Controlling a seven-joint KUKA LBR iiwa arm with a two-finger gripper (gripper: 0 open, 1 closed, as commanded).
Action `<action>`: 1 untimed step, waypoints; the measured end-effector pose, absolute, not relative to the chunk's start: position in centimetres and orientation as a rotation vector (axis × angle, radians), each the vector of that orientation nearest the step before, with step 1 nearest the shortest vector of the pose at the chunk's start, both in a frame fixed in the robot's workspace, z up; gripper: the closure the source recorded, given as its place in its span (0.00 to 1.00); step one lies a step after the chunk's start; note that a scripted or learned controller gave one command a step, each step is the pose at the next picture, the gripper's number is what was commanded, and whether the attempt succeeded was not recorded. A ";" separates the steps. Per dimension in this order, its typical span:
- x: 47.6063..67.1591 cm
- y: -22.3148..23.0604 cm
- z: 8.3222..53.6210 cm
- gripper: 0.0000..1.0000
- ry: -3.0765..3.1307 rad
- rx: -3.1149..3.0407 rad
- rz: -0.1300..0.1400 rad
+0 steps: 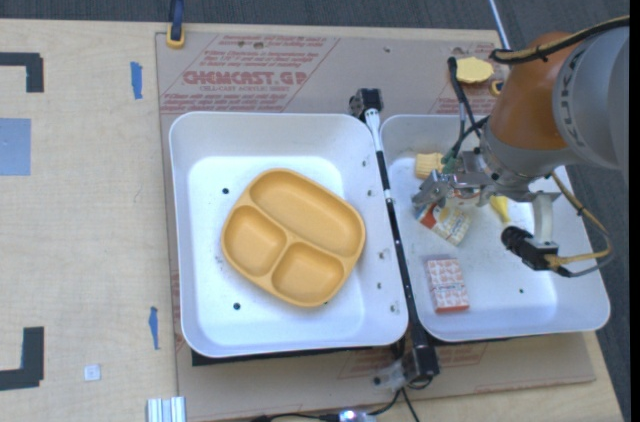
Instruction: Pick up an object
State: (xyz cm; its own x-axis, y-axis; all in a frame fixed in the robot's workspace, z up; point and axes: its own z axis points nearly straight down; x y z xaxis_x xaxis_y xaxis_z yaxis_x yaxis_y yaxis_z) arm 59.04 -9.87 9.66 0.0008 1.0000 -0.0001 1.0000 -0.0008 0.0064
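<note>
My gripper (440,193) hangs low over the upper left part of the right bin (575,310), under the grey arm with its orange band. A small pale packet with a red patch (451,226) lies right below and touching the gripper's tip. A yellow block (428,164) sits just above the gripper near the bin's back left. A red-and-white patterned box (447,284) lies flat further toward the front. A yellow piece (500,207) peeks out under the wrist.
The left bin (200,310) holds a yellow three-compartment plate (292,236). A black divider bar (390,220) runs between the bins. A black cable part (528,248) hangs from the arm over the right bin. A yellow item (474,70) lies behind the bin.
</note>
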 end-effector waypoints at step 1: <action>52.7 -3.0 18.5 1.00 2.225 2.221 0.001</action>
